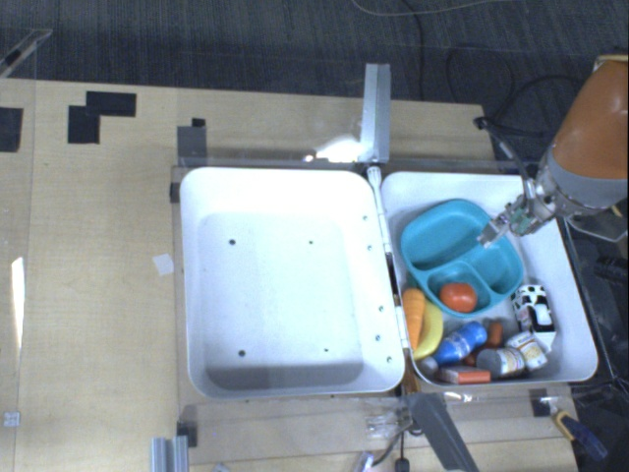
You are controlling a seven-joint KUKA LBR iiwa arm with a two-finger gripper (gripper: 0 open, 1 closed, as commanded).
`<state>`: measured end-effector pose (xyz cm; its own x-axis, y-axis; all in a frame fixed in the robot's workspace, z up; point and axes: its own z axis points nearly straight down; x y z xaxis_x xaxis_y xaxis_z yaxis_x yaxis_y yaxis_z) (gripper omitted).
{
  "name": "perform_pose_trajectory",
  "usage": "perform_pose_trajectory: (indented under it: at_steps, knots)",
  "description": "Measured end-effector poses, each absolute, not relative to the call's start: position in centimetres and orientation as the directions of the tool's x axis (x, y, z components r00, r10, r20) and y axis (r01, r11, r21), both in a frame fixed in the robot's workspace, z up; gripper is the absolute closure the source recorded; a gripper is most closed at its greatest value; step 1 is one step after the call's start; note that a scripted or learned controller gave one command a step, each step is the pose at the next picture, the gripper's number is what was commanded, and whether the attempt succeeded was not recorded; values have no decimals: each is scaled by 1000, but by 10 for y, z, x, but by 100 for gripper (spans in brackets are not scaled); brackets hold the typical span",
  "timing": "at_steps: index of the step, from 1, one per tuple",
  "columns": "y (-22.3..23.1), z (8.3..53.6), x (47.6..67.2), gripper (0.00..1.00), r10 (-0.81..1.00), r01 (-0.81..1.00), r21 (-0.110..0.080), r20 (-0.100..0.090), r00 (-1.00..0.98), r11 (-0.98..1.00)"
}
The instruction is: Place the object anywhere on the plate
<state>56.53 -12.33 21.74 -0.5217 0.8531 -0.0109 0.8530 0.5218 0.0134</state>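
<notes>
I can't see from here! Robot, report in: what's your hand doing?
Hand over blue plate's right rim, grip unclear. Orange-red ball already in plate's lower compartment. Other toys crowd right bin's front edge.

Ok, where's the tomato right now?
The tomato sits in the lower compartment of the blue plate in the right bin, just right of the carrot and above the blue bottle.

Both white bins (275,273) look to be made of smooth, faintly glossy plastic. The blue plate (442,234) is seen as shiny plastic. A pale, matt wood-like surface is shown on the bench (88,293). The post (376,111) between the bins appears as dull metal.
</notes>
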Motion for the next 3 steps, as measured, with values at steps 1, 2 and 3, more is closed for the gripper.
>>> perform_pose_trajectory:
  at_steps: [1, 2, 3]
  knots:
    - [-3, 266, 507, 100, 902, 902, 7, -3, -431, 431]
    - [89, 187, 491, 100, 925, 925, 3, 0, -379, 379]
    - [89, 187, 491, 0, 926, 926, 4, -1, -379, 379]
